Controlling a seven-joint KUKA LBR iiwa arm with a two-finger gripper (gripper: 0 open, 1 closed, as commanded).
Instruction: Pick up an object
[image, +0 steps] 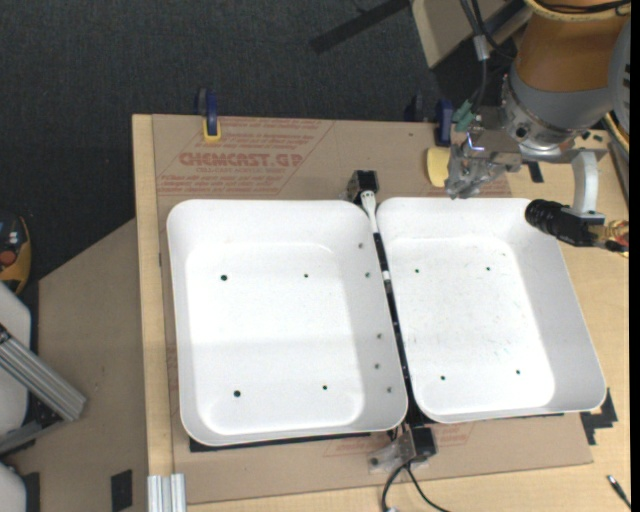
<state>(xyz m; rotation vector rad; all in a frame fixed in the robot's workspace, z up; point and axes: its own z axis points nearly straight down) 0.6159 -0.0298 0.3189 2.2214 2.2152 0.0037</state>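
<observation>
White bins (275, 220) with black dots, brown board (250, 155) with red lettering

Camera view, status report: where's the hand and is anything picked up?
Hand above far rim of right bin. Nothing seen in its grip. Yellow object on board beside it.

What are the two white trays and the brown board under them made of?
The left bin and right bin look like thin moulded plastic: smooth, slightly glossy, with rounded corners. The brown board looks like a sheet covered in matte brown paper, printed with red lettering; what lies beneath is unclear.
</observation>
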